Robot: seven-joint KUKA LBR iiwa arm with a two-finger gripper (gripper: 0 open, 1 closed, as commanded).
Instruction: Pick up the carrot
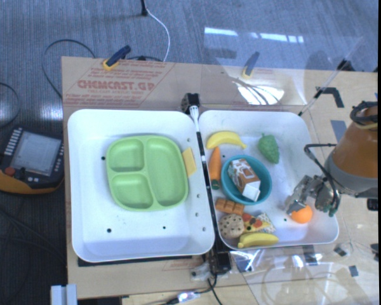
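A grey arm with an orange band is reaching in from the right, its claw [303, 203] hanging low over the right bin [305, 132], just above a small orange fruit [301, 215] lying near the bin's near right corner. Whether the claw is spread or closed cannot be told from this angle, and nothing is showing between its tips.

The carrot [214, 163] is lying well apart from the claw, along the right bin's left wall, pointing far to near, just beside a teal bowl [230, 183] that is holding a small printed carton [247, 177]; its print is too small to read. A banana [225, 138] is resting just beyond the carrot, and a green leafy vegetable [269, 149] is sitting farther right. Nearer the front, a cookie [230, 225], a second banana [259, 239] and other small food pieces are crowding together.

In the left bin [89, 234], a green divided plate [146, 172] is lying flat with a yellow piece [189, 162] touching its right edge. Red lettering on the bench [114, 75] behind the bins is reading roughly "CHEMCAST GP". A handheld control pendant [26, 161] is lying on the carpet at left.
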